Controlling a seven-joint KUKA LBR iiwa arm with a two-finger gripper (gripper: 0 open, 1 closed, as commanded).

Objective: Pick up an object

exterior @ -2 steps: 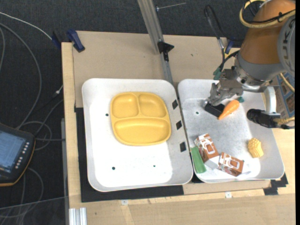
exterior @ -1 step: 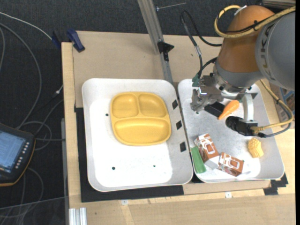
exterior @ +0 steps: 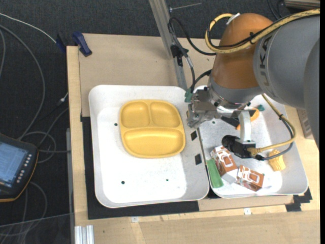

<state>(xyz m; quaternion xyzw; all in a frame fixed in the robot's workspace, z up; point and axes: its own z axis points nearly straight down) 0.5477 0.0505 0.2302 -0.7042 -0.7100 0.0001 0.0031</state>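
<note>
Yellow divided plate [exterior: 151,127] sits in the left bin [exterior: 142,187], toward its upper half, lying flat, w/ bare white bin floor below it. Nothing else big in that bin afaict.

Right bin [exterior: 289,182] is where the small stuff is. Two red-and-white cartons: one [exterior: 224,159] near the bin's left wall, the other [exterior: 250,178] just beside it, lower right, both tilted. A green stick-like thing [exterior: 214,176] lies along the left wall, right next to the first carton. A small yellow piece [exterior: 277,161] is off to the right, apart from the cartons. An orange bit [exterior: 254,115] peeks out from under the arm [exterior: 284,55], can't make out what it is.

Arm comes in from the right and covers the top of the right bin. The hand [exterior: 195,112] is down by the wall between the two bins, near the plate's right edge. Can't tell if it's open or closed from this angle, and nothing visibly gripped.

Both bins sit on the wooden counter [exterior: 101,60].
</note>
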